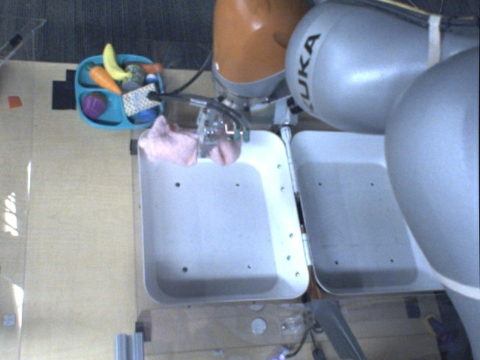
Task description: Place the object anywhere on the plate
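Note:
A pink cloth (171,145) lies bunched at the back of the left bin (210,276), partly draped over the bin's back rim. My gripper (218,135) sits directly over the cloth's right end, touching or pressing into it, and its tip is buried in the folds. The blue sectioned plate (84,96) stands on the bench just beyond the bin's back left corner, left of the gripper. It carries a toy banana (113,64), a carrot (104,79), a purple piece (94,105) and a speckled block (139,98).
The right bin (360,223) sits beside the left one, with the arm's large grey body (390,66) hanging over its back and right. The wooden bench (67,223) stretches to the left. A black cable (187,88) runs from the plate toward the wrist.

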Motion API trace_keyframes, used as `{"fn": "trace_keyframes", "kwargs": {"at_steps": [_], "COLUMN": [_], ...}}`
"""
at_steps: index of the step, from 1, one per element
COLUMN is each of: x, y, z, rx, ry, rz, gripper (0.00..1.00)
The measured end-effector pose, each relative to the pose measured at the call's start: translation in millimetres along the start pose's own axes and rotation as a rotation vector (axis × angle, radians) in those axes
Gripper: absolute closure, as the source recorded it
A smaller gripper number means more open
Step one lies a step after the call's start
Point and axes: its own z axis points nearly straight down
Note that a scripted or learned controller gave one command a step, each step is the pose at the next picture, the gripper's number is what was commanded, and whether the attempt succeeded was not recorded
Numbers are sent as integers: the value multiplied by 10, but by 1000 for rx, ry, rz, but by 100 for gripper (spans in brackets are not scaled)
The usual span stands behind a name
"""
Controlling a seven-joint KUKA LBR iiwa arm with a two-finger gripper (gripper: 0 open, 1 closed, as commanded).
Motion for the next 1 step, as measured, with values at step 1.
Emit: {"fn": "trace_keyframes", "kwargs": {"at_steps": [1], "x": [-2], "y": [-1], "z": [-5], "rx": [0], "ry": [-1], "rz": [0], "gripper": [0]}}
